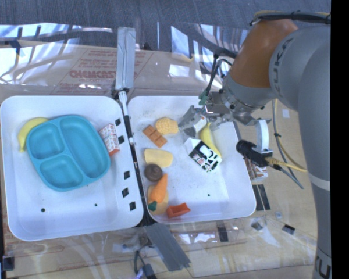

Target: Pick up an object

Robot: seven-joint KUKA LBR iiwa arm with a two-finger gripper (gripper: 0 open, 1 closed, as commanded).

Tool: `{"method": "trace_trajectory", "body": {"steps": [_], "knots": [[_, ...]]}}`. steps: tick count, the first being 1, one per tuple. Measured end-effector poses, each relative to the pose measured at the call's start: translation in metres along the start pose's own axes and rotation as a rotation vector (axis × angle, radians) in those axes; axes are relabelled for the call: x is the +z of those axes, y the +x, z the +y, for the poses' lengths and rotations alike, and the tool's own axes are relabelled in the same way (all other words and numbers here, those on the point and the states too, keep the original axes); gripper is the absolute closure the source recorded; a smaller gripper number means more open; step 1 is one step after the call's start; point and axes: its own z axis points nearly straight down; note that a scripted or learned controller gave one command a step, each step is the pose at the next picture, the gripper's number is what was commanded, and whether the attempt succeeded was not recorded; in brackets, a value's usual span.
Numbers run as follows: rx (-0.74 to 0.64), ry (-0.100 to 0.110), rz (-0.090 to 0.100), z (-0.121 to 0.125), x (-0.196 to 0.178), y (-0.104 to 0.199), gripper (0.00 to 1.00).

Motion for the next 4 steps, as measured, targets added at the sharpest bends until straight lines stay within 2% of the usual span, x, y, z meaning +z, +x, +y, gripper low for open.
{"method": "trace_trajectory", "body": {"steps": [1,2,3,4], "knots": [[0.185,-0.016,0.003,-0.002,0.117,-0.062,0.0],[0.237,-0.028,0.0,-0.005,0.121,-0.06,0.0],[0.234,-0.018,0.001,-0.007,0.118,-0.06,1.0],[0.204,-0.014,0.002,-0.031,-0.006,0.021,1.0]]}}
